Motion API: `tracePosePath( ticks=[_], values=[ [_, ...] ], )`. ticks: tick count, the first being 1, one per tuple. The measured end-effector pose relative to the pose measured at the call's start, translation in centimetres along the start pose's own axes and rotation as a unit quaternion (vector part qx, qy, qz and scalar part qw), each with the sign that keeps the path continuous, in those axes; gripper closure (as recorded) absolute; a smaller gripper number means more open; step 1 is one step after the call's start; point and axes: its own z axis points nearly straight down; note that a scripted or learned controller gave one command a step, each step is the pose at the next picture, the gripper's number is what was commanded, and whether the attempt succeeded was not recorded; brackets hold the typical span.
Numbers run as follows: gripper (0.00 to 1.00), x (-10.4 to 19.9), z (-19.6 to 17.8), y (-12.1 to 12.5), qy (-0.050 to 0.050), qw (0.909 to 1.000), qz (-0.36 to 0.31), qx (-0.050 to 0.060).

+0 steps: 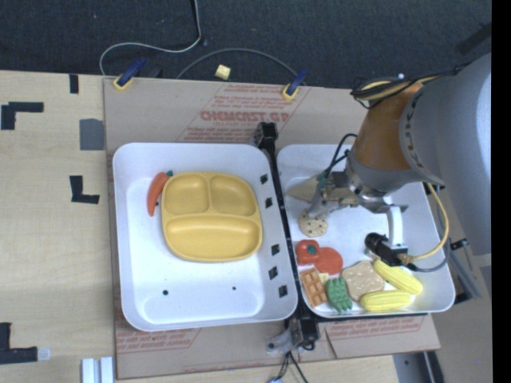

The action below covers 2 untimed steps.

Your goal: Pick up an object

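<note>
Here, pincer [319, 207] low in right bin [415, 174], just above cookie [314, 227]; grip state cannot be told. Tomato [318, 254] below cookie.

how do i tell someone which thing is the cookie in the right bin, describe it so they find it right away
Start at the right bin, the one the arm reaches into. Just below the gripper, near the divider between the bins, lies the cookie. It is a small round tan disc with dark specks, unlike the red tomato below it.
</note>
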Motion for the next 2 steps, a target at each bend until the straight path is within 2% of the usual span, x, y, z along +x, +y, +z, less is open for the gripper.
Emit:
tracePosePath(
  ticks=[1, 2],
  values=[
    [1.0, -1.23, 1.08, -3.78, -0.002, 0.9999, 0.002, -0.012],
    [0.0, -1.63, 1.36, -4.12, -0.005, 1.0, 0.003, -0.005]
  ],
)
